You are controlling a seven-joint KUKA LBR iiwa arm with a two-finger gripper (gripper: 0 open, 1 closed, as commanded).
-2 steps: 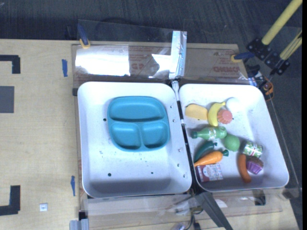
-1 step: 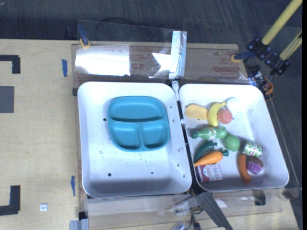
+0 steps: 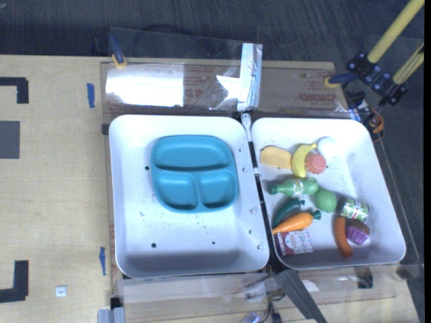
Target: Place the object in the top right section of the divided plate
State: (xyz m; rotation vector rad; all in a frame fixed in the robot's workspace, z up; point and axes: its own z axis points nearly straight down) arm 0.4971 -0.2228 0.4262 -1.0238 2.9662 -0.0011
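Note:
A blue divided plate (image 3: 194, 171) lies in the left white bin (image 3: 135, 247), slightly toward its back. It has one wide section along the far side and two smaller sections along the near side, all bare. The right white bin (image 3: 387, 241) holds several toy foods: a yellow banana (image 3: 303, 159), a pale yellow piece (image 3: 275, 156), a pink ball (image 3: 315, 163), a green bottle (image 3: 295, 188), a green round fruit (image 3: 326, 200), a carrot (image 3: 294, 223), a small can (image 3: 354, 210) and an orange sausage (image 3: 341, 237).
A clear plastic panel (image 3: 202, 79) stands behind the bins. Yellow tripod legs with black clamps (image 3: 377, 66) sit at the back right. Bare wooden bench (image 3: 54, 194) with black corner marks stretches to the left of the bins.

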